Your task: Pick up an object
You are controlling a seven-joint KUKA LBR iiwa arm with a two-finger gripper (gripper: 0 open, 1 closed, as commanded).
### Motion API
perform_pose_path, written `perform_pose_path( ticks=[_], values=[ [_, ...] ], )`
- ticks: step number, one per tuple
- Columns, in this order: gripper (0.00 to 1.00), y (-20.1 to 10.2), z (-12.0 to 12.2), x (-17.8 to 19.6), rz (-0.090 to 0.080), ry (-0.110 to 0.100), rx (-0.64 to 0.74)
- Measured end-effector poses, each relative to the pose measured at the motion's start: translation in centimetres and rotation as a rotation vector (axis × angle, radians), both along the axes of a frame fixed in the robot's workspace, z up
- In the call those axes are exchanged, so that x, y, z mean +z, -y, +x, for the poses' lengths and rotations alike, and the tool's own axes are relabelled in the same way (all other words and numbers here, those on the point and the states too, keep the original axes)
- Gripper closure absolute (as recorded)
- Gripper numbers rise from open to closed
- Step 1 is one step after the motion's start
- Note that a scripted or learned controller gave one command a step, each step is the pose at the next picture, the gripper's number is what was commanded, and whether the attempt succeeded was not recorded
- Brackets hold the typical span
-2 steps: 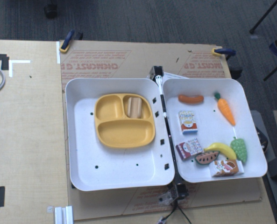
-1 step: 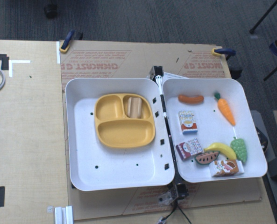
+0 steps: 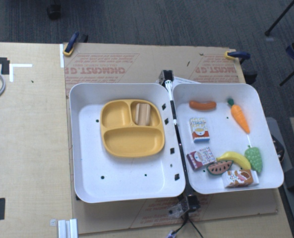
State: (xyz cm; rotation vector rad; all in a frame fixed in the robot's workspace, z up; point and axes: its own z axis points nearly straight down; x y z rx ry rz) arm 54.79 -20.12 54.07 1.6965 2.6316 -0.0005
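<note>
The right bin (image 3: pixel 265 133) holds several toy foods. A sausage (image 3: pixel 202 104) lies near its far edge, with a carrot (image 3: pixel 239 117) to its right. A small white carton (image 3: pixel 200 130) sits in the middle. Along the near edge lie a red-and-white packet (image 3: pixel 201 158), a watermelon slice (image 3: pixel 219 167), a banana (image 3: pixel 234 158), a green bunch of grapes (image 3: pixel 254 158) and an orange-brown packet (image 3: pixel 240 178). In the left bin (image 3: pixel 87 177) a yellow divided plate (image 3: pixel 132 128) carries a tan block (image 3: pixel 143 114) in its far right compartment.
Both bins rest on brown cardboard (image 3: pixel 112 66) held by blue-and-yellow clamps (image 3: pixel 71 43) at the far corners. A black clip (image 3: pixel 166 76) joins the bins at the far side. Cables (image 3: pixel 185 212) trail off the near edge. The wooden bench (image 3: pixel 23 148) extends left.
</note>
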Motion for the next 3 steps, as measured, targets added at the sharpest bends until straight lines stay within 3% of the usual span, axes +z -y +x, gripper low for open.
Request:
perform_pose_path(
  ticks=[1,2,3],
  values=[
    [1.00,-1.3,-5.2,-24.7,0.005,-0.007,-0.084],
    [1.00,-5.1,-4.3,-44.8,0.005,-0.009,0.339],
    [1.00,-14.0,-6.9,-34.8,0.002,-0.008,0.560]
  ],
)
